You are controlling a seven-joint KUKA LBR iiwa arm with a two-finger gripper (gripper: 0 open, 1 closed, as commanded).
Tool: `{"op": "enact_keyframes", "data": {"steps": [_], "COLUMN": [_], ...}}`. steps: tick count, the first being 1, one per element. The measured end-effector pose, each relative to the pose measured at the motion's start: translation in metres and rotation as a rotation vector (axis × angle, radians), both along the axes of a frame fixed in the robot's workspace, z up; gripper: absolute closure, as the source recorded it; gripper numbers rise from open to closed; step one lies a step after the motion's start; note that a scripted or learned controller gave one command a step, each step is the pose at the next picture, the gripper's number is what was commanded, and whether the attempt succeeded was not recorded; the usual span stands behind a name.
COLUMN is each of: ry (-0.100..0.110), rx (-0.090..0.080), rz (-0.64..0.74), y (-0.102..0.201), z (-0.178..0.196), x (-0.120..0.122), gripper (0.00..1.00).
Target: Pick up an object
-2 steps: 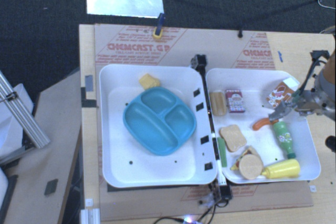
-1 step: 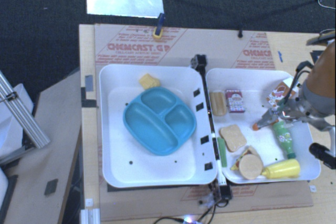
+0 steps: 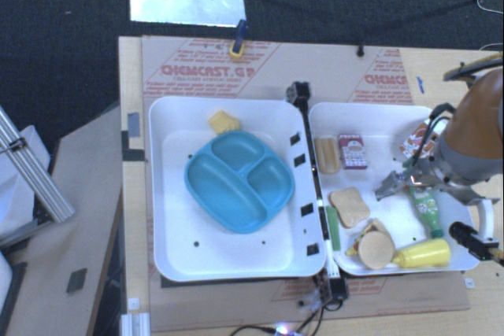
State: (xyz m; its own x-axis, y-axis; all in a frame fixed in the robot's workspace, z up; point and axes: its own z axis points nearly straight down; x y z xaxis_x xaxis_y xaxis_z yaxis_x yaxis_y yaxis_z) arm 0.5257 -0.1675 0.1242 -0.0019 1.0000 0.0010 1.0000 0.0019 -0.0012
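right bin [image 3: 370, 112] crowded; bare floor beside blue tray [image 3: 239, 180]

Both shallow plastic bins white: left bin [image 3: 169, 193], right bin [image 3: 378, 118]. Left: light-blue divided plastic plate [image 3: 239, 181], small yellow chunk [image 3: 224, 122]. Right: red-and-white small box [image 3: 352, 151], tan bread slice [image 3: 350, 207], tan round bun [image 3: 376, 249], yellow squeeze bottle [image 3: 421, 253], green-labelled bottle [image 3: 428, 210], thin green stick [image 3: 333, 229]. Arm [image 3: 476, 130] orange-brown over grey. Surface [image 3: 134, 102] pale wood, clear sheet [image 3: 209, 71] printed with red lettering. Floor dark carpet [image 3: 63, 27].
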Motion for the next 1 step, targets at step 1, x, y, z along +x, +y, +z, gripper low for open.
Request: {"op": "enact_keyframes", "data": {"steps": [1], "ry": [0.001], "rx": [0.000], "rz": [0.000], "y": [0.0006], "z": [-0.0418], "x": [0.0002], "gripper": [0.00]}}
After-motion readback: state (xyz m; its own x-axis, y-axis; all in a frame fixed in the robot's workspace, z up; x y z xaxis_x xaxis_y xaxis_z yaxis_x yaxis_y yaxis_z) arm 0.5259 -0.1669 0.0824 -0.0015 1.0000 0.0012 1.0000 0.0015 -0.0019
